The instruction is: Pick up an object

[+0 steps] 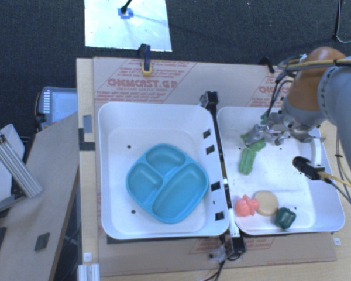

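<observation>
Nearest the camera, well forward of the tool (263, 131): dark green pepper (285, 217), tan disc (266, 202), pink toy (245, 206) along the right bin (330, 206) front wall; blue divided plate (167, 183) lies far off in the left bin (114, 174). Light green vegetable (248, 156) sits touching or just under the tool; tool opening cannot be told, nothing visibly held. Risk: off-centre closure could nudge it away, a missed grasp.

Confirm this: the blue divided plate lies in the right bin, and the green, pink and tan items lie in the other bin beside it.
Wrong bin. The camera view shows the blue divided plate in the left bin; the green, pink and tan items lie in the other bin beside it.
</observation>
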`<action>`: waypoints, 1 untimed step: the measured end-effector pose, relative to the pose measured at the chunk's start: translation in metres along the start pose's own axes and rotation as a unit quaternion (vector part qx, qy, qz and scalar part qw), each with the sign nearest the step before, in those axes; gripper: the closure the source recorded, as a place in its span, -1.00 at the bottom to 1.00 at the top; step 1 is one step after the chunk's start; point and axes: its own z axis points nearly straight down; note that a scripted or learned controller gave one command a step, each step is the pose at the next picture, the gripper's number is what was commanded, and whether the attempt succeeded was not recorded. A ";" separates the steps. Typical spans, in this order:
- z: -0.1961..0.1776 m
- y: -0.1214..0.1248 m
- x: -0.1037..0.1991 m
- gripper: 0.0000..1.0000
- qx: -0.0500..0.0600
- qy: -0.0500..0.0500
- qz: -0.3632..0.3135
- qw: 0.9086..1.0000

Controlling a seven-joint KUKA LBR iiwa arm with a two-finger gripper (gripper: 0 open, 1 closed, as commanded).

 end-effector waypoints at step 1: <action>-0.014 0.002 0.000 1.00 -0.003 -0.001 0.000 1.000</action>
